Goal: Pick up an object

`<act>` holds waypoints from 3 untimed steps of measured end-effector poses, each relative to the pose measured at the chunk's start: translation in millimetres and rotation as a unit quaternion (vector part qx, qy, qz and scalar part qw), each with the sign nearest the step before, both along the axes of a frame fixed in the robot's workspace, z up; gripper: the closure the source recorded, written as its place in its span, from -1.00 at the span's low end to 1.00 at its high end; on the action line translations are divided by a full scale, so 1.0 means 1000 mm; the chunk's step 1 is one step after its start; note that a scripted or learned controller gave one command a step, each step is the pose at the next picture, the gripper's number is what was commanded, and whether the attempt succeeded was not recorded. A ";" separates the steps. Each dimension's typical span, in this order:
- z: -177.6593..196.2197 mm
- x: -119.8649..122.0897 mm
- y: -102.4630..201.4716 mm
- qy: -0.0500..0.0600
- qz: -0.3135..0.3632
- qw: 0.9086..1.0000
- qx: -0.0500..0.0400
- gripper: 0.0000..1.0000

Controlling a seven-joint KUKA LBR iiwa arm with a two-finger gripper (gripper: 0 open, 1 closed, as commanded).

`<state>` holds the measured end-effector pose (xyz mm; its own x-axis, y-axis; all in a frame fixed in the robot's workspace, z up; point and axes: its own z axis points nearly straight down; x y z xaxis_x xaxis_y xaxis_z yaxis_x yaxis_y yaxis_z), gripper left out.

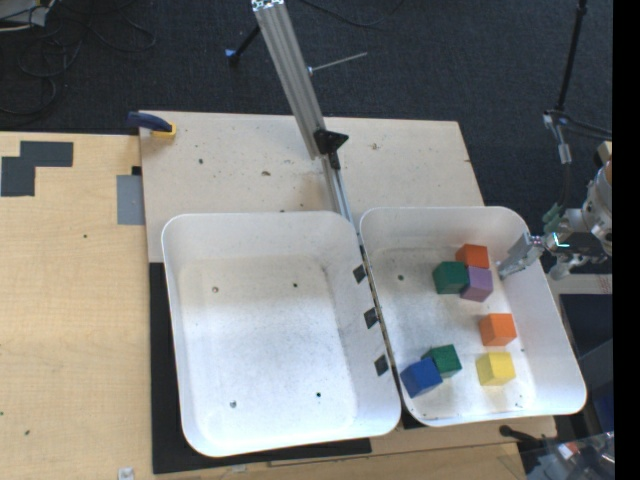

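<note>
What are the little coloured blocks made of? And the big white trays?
The blocks, such as the yellow block and blue block, look like painted wood or hard plastic: flat faces, sharp corners, solid matte colour. I cannot tell which. The white trays look like thin moulded plastic: rounded corners, curved-up rims, a smooth surface with dark scuff specks.

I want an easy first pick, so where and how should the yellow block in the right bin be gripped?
Grip the yellow block across two opposite flat sides, coming straight down from above. It sits apart from the orange block and the green block, so both sides look free, though the bin wall lies close on its right.
</note>
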<state>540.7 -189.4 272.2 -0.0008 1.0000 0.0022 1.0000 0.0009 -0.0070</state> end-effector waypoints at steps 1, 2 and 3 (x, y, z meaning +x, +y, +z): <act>0.002 0.001 0.000 -0.002 -0.001 1.000 -0.001 -1.00; -0.061 0.005 0.002 0.001 0.000 1.000 0.000 -1.00; -0.107 0.004 -0.004 0.000 -0.001 1.000 0.000 -1.00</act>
<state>544.2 -193.0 165.2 0.0009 1.0000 0.0024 1.0000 -0.0008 -0.0080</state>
